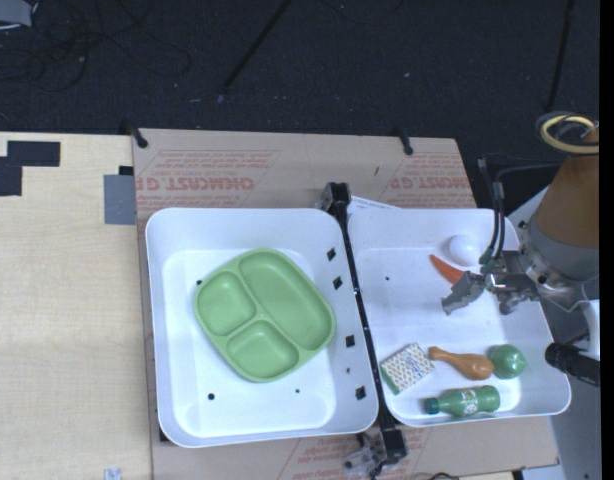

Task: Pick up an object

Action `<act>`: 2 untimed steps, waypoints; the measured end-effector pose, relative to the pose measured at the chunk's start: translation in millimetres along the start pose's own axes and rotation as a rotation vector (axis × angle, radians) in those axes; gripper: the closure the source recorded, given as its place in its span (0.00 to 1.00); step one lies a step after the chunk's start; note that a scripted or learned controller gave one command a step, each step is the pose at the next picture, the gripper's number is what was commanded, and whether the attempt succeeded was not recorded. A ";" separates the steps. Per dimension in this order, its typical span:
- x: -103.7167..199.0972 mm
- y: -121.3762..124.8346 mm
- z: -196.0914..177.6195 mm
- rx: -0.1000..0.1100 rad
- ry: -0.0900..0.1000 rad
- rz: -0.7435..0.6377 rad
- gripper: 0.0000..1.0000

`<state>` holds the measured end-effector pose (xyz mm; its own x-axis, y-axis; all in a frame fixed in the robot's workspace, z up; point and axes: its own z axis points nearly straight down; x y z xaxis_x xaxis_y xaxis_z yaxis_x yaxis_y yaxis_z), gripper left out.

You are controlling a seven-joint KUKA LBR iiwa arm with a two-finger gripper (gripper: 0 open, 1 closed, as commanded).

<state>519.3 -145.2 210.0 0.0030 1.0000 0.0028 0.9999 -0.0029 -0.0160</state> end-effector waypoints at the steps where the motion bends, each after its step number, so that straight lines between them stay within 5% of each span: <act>1: 0.3 2.3 -7.5 -0.012 -0.001 -0.003 0.00; 2: 8.7 -3.3 43.2 -0.012 -0.001 -0.003 0.00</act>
<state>515.3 -136.3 166.9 -0.0001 1.0000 0.0016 1.0000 0.0001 -0.0042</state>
